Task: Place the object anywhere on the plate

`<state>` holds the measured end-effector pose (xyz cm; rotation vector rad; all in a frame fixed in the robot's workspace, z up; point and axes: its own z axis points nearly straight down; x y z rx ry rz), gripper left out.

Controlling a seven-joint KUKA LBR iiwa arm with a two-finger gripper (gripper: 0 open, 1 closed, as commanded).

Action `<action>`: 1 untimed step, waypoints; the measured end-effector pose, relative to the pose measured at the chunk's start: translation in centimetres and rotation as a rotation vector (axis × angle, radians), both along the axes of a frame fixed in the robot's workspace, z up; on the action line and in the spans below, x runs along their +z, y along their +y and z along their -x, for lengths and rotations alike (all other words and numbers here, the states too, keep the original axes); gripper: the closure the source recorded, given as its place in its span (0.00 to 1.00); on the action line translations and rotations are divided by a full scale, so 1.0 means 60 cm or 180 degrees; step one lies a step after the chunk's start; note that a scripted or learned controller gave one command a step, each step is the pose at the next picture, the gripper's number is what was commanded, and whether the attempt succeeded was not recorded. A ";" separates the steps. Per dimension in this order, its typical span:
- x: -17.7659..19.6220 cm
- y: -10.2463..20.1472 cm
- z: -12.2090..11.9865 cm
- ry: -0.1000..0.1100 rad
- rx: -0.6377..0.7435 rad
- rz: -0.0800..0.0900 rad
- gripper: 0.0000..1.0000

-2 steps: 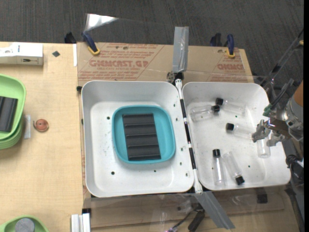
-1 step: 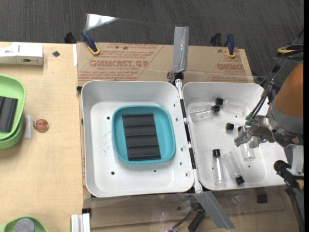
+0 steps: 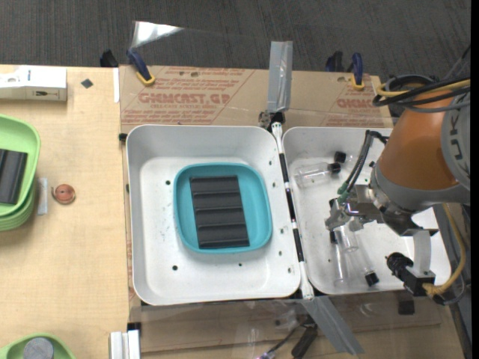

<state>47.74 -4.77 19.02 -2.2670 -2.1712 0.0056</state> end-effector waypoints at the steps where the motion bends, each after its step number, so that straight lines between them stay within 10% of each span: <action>1: 0.000 0.105 -0.008 0.0001 0.0632 -0.0001 1.00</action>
